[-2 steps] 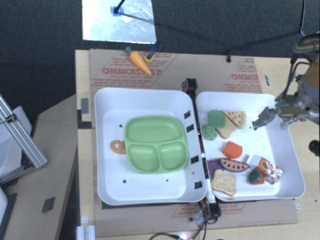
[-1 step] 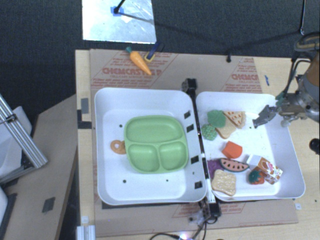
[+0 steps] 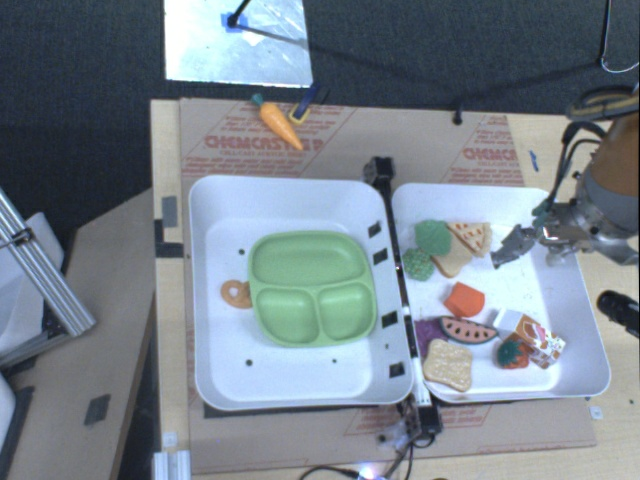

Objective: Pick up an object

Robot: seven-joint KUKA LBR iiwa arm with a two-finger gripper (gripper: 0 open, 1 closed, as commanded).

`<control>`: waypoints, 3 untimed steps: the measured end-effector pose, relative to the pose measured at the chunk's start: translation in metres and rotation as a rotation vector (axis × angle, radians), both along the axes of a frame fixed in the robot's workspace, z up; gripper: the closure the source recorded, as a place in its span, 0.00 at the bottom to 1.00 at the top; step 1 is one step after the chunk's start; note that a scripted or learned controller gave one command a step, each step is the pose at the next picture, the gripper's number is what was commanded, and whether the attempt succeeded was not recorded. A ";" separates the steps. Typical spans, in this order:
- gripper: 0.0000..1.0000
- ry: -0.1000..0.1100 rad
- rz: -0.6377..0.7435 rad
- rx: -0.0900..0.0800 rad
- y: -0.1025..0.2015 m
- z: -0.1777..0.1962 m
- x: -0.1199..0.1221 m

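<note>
The right bin (image 3: 575,308) holds several toy foods: two green broccoli pieces (image 3: 433,236), a triangular sandwich slice (image 3: 470,236), an orange block (image 3: 465,299), a watermelon slice (image 3: 468,330), a toast slice (image 3: 447,366) and a small white and red carton (image 3: 541,341). My gripper (image 3: 512,246) reaches in from the right over the upper part of this bin. It is just right of the sandwich slice, with nothing visibly held.
The left bin (image 3: 215,218) holds a green divided plate (image 3: 310,288) and a small pretzel (image 3: 237,294). A toy carrot (image 3: 280,125) lies on the cardboard behind the bins. A shiny foil sheet (image 3: 238,28) lies farther back.
</note>
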State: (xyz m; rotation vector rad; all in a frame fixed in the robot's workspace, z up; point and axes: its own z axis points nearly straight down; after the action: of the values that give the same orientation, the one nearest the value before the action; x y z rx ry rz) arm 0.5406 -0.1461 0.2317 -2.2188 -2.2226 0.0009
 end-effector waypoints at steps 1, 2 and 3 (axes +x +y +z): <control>0.00 0.002 0.000 0.001 -0.001 -0.062 -0.003; 0.00 0.002 -0.001 0.001 -0.001 -0.104 -0.002; 0.00 -0.006 0.000 0.006 0.002 -0.144 0.002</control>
State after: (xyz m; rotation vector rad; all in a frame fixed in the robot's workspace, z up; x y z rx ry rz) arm 0.5427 -0.1444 0.0880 -2.2187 -2.2226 -0.0131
